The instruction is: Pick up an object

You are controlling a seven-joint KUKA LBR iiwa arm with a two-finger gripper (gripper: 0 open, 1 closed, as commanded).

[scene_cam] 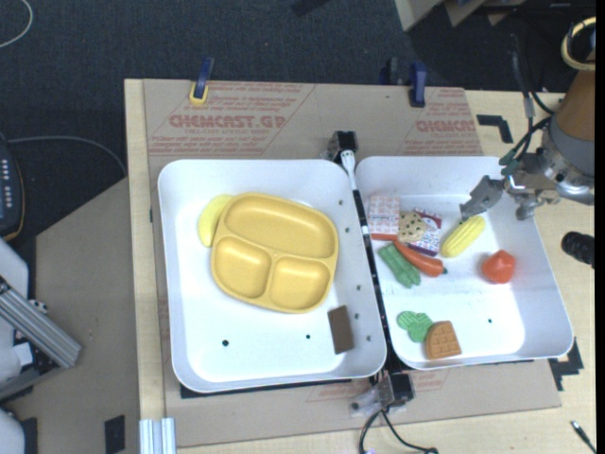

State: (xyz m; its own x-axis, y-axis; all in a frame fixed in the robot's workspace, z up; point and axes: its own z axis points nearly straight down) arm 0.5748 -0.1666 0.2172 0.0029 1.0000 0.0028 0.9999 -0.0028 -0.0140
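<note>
My gripper (501,202) hangs over the right bin's (539,320) far right part, open, with nothing between its fingers. One finger (480,197) points down-left just above a yellow corn cob (463,236). A red tomato (498,267) lies a little below the gripper. Left of the corn lie an orange carrot (422,260), a green pea pod (400,266), a cracker (411,225) and a red and white packet (383,216). Near the bin's front sit a green broccoli piece (413,324) and a brown toast slice (441,340).
The left bin (189,348) holds a yellow divided plate (274,252), a yellow banana (213,218) tucked at its left edge, and a brown bar (340,329) near the front right. The arm's wrist (572,149) enters from the right.
</note>
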